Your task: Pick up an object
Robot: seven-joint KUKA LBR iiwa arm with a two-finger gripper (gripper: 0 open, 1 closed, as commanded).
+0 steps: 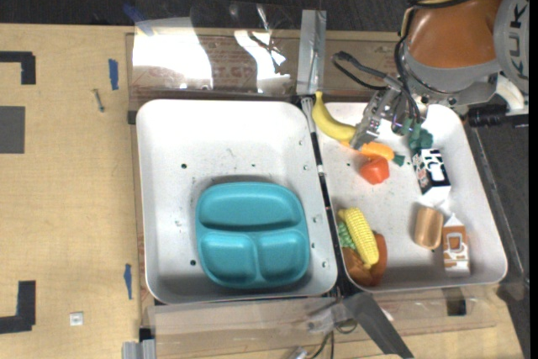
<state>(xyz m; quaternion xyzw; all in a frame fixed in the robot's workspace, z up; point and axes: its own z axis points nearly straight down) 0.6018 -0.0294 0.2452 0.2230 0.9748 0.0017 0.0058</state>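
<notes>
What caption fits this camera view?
Gripper low in the right bin by a banana and orange toy.

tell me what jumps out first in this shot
The teal tray lying in the left bin stands out most. In the right bin, bright toy food is scattered about: a banana at the back, corn at the front. The gripper hangs low over an orange piece near the banana.

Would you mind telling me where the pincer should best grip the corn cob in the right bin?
Probably across the middle of the corn cob, from straight above. It lies flat and long, its lower end resting on a brown item, so closing across its narrow width looks safest.
</notes>
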